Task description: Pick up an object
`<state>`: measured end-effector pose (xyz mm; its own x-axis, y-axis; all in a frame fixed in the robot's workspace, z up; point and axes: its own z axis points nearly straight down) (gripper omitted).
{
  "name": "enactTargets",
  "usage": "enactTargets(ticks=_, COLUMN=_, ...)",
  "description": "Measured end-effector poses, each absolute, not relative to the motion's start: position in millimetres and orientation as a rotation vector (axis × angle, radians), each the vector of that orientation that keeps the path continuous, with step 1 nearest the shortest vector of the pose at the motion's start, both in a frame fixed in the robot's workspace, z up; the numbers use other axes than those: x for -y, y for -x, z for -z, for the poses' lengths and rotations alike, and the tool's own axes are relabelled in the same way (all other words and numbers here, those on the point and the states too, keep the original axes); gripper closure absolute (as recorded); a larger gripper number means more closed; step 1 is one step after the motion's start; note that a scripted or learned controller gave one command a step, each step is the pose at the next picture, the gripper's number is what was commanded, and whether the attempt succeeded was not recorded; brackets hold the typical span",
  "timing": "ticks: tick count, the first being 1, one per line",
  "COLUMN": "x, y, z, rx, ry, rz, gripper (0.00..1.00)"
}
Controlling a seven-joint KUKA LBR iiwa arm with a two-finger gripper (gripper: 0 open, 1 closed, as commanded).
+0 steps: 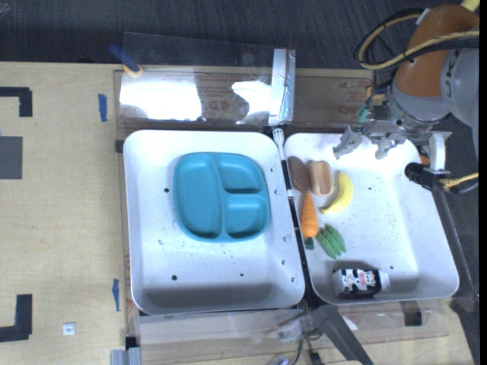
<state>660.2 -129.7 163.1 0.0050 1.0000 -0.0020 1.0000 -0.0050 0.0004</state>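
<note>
In the right white bin (434,249), a small black-and-white bottle (358,280) lies nearest, then a green vegetable toy (332,239), an orange carrot (309,219), a yellow banana (342,194) and a brown bread-shaped piece (319,178). A blue divided plate (221,196) sits in the left white bin (144,226). Farthest, the gripper (364,144) hangs spread wide, holding nothing.

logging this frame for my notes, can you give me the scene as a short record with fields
left bin: holds a blue divided plate
right bin: holds all the small items
along the divider: brown wooden piece, banana, carrot with green top
near front edge: small black and white bottle, lying on its side
hand: above the right bin's back edge, nothing seen between its fingers
arm: reaches in from the right
</note>
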Motion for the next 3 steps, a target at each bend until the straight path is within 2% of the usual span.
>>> enactTargets(ticks=1, x=118.5, y=-667.2, z=-99.3, rx=-2.393, ry=-2.029, rz=-0.004, gripper=0.00)
enactTargets(ticks=2, x=120.0, y=-649.0, z=-93.3, rx=-2.354, ry=-2.063, rz=-0.013, gripper=0.00)
enactTargets(ticks=3, x=118.1, y=-651.4, z=-107.6, rx=-2.353, ry=-2.062, rz=-0.026, gripper=1.00)
